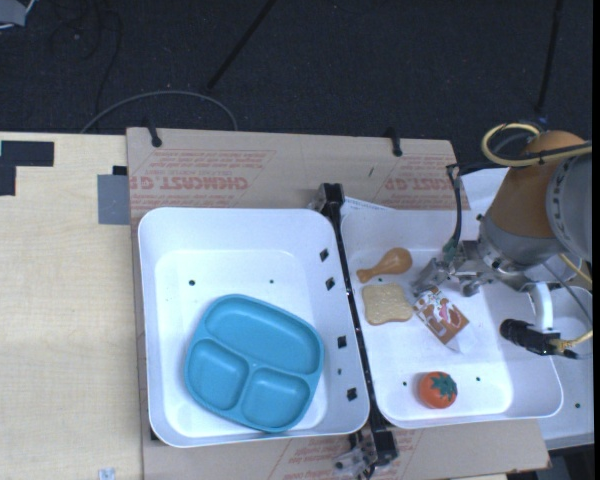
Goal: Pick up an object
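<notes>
The right bin (540, 393) holds a tan toy drumstick (387, 264), a slice of toast (386, 305), a red and white packet (443, 317) and a red-orange tomato (437, 389). My gripper (447, 280) hangs low over the middle of this bin, just above the packet's upper end and to the right of the drumstick. The packet lies on the bin floor. The grey arm with its orange band (528, 200) comes in from the right.
In the left bin (170, 238) lies a blue divided plate (252, 362). A black divider (345, 313) separates the bins. A black cable end (530, 336) hangs by the arm over the right bin's right side.
</notes>
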{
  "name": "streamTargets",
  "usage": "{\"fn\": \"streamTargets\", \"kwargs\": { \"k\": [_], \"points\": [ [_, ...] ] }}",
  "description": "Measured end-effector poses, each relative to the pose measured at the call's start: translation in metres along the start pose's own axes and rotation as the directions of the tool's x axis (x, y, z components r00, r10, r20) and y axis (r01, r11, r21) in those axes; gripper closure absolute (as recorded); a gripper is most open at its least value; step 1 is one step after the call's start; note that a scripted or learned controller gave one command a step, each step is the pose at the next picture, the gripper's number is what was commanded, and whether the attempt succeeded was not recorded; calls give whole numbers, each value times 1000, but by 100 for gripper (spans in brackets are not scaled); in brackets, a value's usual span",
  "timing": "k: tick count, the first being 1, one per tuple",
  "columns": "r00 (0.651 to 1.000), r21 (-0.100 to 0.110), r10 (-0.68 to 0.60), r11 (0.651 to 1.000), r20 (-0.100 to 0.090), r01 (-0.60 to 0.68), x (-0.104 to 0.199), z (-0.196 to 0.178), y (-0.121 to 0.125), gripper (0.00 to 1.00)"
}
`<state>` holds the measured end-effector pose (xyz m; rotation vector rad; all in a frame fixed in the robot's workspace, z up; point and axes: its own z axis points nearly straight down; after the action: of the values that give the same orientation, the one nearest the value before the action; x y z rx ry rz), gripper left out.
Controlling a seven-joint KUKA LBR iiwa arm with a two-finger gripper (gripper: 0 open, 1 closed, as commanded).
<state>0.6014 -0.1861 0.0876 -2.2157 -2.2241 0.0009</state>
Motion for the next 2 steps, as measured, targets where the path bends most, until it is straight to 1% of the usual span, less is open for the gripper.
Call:
{"fn": "streamTargets", "kwargs": {
  "k": [1,2],
  "points": [
    [1000,2,-1,1000,0,1,0,-10,-1,100],
    [1000,-4,1,1000,2,-1,7,-57,5,100]
  ]
}}
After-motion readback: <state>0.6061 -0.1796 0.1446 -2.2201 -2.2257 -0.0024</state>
